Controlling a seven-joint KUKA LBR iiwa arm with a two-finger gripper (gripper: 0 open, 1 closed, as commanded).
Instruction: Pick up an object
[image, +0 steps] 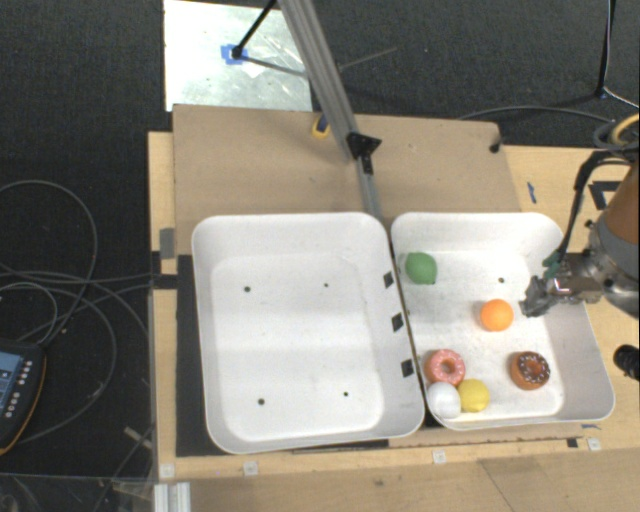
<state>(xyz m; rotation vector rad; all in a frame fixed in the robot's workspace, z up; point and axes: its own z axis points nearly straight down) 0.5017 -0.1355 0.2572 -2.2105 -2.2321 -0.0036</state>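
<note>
From above: my pincer (537, 298) hangs over the right bin (470, 235), just beside the orange ball (496, 315). It looks light, hard and smooth, likely to roll, so I'd pinch across its middle. My fingertips are a dark blur; how wide they stand I can't tell, nothing visibly between them

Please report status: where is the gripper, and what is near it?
Gripper over right bin, near its right wall. Orange ball just left of it, not held. Chocolate donut below, apart. Nothing between gripper and ball.
</note>
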